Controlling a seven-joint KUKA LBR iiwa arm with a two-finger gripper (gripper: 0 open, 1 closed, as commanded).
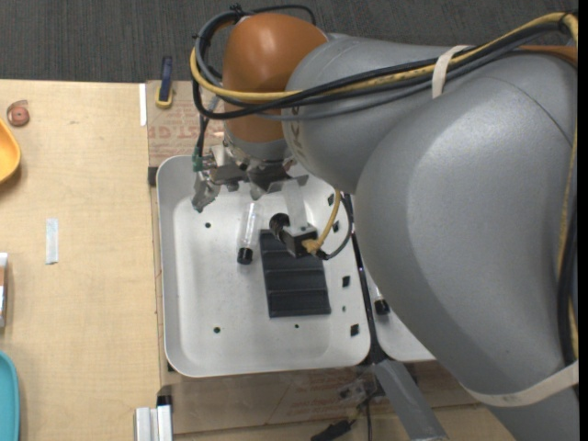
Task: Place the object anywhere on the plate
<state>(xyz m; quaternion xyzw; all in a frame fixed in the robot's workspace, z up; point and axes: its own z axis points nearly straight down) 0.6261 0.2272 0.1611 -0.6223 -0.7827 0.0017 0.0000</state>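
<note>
A clear tube with a black cap (pixel 246 237) lies in the left white bin (pixel 184 320), pointing toward the bin's near side. Right beside it rests a black ridged rectangular slab (pixel 296 281). The gripper (pixel 241 178) hangs under the orange band (pixel 266 58) of the arm, over the bin's far edge and just above the top end of the tube. The wrist's metal parts and cables hide the fingertips. Nothing shows as held.
The grey arm (pixel 459 200) covers nearly all of the right bin and the right of the view. A black and yellow fitting (pixel 299 237) sits at the slab's far end. The wooden bench (pixel 83 200) on the left bears small items along its left edge.
</note>
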